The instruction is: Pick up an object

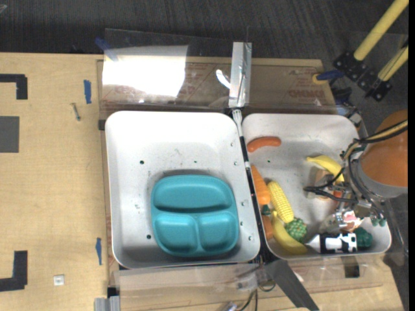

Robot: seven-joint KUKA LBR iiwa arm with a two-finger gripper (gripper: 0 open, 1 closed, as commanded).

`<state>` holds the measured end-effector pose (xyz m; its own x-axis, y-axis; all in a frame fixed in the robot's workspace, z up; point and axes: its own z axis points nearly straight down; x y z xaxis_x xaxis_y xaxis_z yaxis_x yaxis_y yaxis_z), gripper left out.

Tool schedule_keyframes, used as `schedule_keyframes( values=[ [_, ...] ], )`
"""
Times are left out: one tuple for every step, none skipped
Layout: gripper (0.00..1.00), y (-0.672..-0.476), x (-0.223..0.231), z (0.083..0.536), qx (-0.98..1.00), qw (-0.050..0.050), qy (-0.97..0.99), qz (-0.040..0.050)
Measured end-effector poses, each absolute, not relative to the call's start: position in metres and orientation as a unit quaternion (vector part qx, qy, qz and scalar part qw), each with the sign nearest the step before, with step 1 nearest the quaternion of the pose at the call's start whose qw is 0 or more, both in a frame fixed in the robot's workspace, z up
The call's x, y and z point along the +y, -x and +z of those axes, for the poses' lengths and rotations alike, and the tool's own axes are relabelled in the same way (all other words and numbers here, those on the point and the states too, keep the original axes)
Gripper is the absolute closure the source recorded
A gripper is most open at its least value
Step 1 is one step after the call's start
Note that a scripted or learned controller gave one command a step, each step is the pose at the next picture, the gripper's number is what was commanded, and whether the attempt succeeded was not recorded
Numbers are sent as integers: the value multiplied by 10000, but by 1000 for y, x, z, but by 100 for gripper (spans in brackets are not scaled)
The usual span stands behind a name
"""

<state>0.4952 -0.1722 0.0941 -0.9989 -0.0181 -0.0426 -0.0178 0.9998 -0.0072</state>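
The right bin [295, 129] holds several toy foods: an orange sausage [263, 143] at the back, a carrot [259, 185] along the left wall, a corn cob [280, 200], a yellow banana [286, 237] with a green knobbly piece [297, 227] on it, and another yellow piece [325, 164]. A black-and-white toy [338, 243] and a green item [364, 239] lie at the front right. My gripper [338, 203] hangs low over the right side of this bin, just below the yellow piece and above the black-and-white toy. Cables and the wrist hide what lies under it.
The left bin [130, 141] holds a teal divided plate [194, 214]. A clear plastic sheet [162, 76] and a metal divider [240, 73] stand behind the bins. The arm's orange band [389, 164] overhangs the right bin's right rim. Yellow rods [386, 18] cross the top right.
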Motion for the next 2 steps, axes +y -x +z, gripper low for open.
schedule_keyframes(
  values=[
    [0, -551, -146, 90, 10000, 69, -38, -4],
    [0, -493, -148, 94, 9997, 229, -11, -40]
  ],
)
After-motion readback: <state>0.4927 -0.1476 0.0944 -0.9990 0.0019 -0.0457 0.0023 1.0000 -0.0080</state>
